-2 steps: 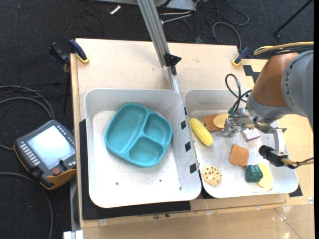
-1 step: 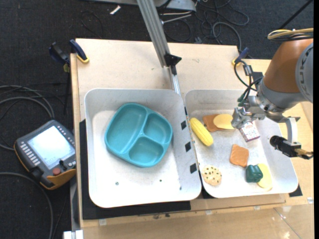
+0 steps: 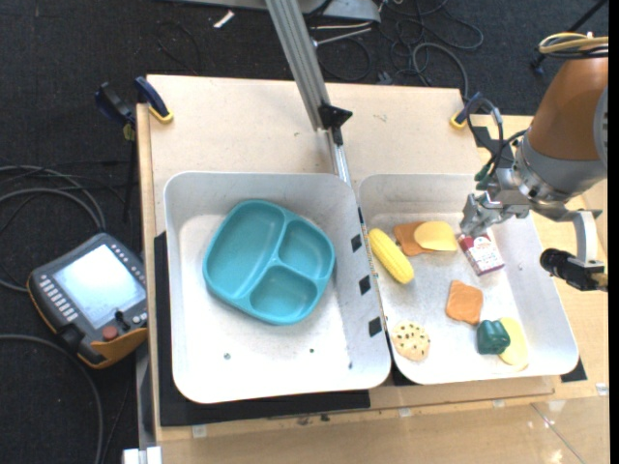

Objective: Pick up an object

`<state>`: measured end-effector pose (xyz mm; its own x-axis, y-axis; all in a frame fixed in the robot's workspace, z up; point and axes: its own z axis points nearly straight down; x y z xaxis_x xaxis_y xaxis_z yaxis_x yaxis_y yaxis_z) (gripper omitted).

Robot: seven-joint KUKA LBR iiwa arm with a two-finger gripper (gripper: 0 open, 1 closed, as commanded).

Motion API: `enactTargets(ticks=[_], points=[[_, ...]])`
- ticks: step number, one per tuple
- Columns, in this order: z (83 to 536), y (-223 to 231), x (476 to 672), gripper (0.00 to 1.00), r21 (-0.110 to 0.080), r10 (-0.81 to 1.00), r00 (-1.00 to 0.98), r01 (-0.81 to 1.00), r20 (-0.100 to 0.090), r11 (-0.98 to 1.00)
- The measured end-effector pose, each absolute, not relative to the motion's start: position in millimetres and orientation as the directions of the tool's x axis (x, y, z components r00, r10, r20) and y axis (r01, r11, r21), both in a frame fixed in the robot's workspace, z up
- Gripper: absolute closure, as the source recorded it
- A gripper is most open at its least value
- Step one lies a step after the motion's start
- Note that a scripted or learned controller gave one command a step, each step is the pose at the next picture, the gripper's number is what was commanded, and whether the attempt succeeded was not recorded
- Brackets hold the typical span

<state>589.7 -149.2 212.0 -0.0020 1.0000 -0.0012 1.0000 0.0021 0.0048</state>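
Bins sit side by side on the bench (image 3: 242, 124). The left bin (image 3: 193, 356) holds a teal divided plate (image 3: 269, 261). The right bin (image 3: 542, 298) holds a yellow corn cob (image 3: 391, 255), a flat yellow-and-brown piece (image 3: 427, 237), a red-and-white carton (image 3: 481, 253), an orange slab (image 3: 464, 302), a spotted cookie (image 3: 411, 340), and a green item (image 3: 492, 335) touching a pale yellow one (image 3: 515, 344). The gripper (image 3: 476, 217) hangs just above the carton's upper end; whether it is open, closed or touching the carton cannot be told. The arm (image 3: 571, 114) is cut off at the right.
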Motion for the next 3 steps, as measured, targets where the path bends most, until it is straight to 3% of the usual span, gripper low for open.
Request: enactTargets(ticks=[1,3], points=[[258.7,-142.6,596.3,1.0,0.006,1.0,-0.004,1.0,-0.001,0.004],[256.6,-50.9,637.4,1.0,0.003,1.0,-0.007,1.0,0.001,0.007]])
